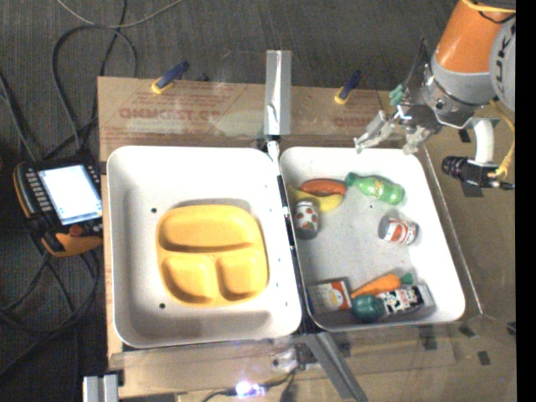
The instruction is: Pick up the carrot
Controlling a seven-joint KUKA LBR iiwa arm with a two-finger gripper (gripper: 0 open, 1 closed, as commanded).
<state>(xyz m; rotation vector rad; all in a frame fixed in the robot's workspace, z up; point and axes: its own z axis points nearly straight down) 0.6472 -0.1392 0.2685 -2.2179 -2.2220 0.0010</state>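
Looking down at the desk [126, 99], you can see the tool [387, 134] hovering above the far edge of the right bin [444, 249], its two fingers [368, 138] spread apart with nothing between them. Your carrot [377, 285] lies near the front of that same bin, well apart from the tool, its orange body slanted and resting against the top of a dark bottle [392, 302] lying on its side. Just to the left of the carrot you will find a small carton [330, 296]. Farther back in the bin, a green bottle [376, 188] lies beside a red and yellow item [322, 189], with a small round ball [306, 218] close to the left wall and a small can [398, 230] toward the middle. You also have the left bin [134, 182], which carries a yellow divided tray [213, 254].
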